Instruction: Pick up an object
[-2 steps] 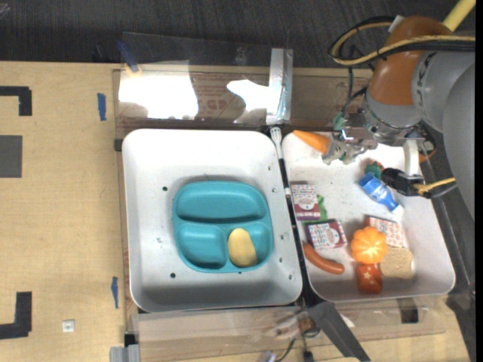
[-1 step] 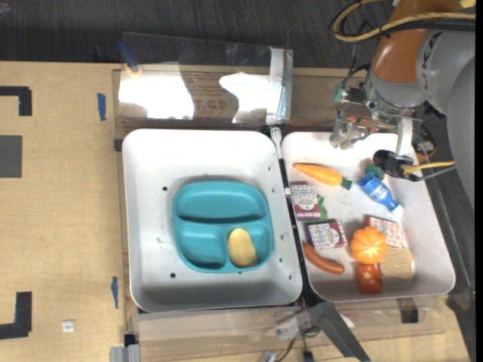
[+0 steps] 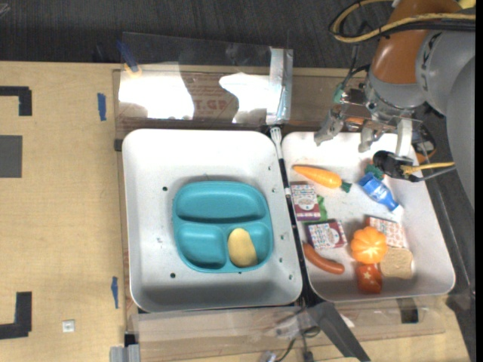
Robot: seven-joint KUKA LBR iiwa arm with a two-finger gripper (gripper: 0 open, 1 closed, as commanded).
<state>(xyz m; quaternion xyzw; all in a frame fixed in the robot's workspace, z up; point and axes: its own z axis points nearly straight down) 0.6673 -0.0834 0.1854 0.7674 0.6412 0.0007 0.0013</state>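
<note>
Carrot [image 3: 318, 176] is lying at the far end of the right bin [image 3: 441, 277], just below the gripper [image 3: 352, 133], which is hovering spread and empty, so the approach is under way and a drop onto it is looking due next.

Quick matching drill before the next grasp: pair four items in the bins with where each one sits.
Things:
1. potato
2. carrot
3. sausage
4. blue bottle

Places:
A. right bin, far end, left of the blue bottle
B. on the teal tray in the left bin
C. right bin, near its right wall, right of the carrot
D. right bin, near end, left of the orange fruit

Pairs: 1-B, 2-A, 3-D, 4-C
</note>
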